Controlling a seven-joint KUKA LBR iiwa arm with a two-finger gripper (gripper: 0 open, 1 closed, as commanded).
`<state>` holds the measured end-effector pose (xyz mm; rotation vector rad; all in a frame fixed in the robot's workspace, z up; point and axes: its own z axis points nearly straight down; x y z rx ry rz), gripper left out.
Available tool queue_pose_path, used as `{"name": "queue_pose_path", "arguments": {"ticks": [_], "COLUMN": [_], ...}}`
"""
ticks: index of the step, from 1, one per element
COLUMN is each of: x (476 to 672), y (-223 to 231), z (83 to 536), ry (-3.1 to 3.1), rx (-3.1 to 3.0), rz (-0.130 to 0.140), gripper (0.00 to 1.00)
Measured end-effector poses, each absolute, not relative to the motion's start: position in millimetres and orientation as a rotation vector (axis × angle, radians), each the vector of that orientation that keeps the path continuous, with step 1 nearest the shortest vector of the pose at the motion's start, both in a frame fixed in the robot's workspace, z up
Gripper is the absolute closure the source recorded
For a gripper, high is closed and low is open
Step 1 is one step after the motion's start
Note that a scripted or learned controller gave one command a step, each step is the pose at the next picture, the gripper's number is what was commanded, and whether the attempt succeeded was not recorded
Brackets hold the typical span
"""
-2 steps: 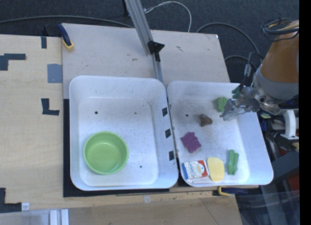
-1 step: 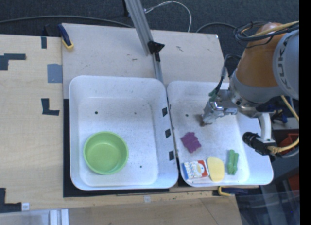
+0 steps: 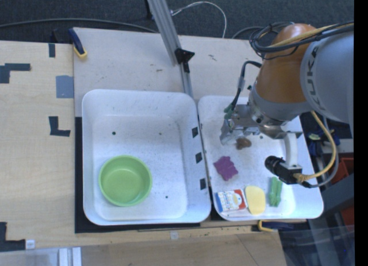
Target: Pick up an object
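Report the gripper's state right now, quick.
Two-finger gripper: low over the right white bin, beside a small brown lump; open or shut cannot be told.

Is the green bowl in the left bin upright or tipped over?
Upright. The green bowl shows its round open mouth and inner floor, sitting flat in the left bin.

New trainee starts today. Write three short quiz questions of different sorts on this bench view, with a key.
1. True or false: the green bowl sits in the same bin as the purple object.
2. Which lies nearest the gripper? A. small brown object B. yellow object C. green bowl
3. Fill in: the red and white packet lies at the right bin's ____ edge.

Key: 1 false, the bowl is in the left bin; 2 A; 3 near.
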<state>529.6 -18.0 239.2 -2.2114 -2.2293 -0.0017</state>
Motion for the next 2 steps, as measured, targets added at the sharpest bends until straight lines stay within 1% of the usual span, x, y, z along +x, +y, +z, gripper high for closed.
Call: {"name": "queue_pose_path", "arguments": {"ticks": [1, 2], "x": [527.4, 527.7], "y": [30.0, 93.8], "z": [244.1, 242.1], "ry": [-2.228, -2.228], "rx": [-2.211, -2.210], "rz": [0.000, 0.001], "gripper": [1.00, 1.00]}}
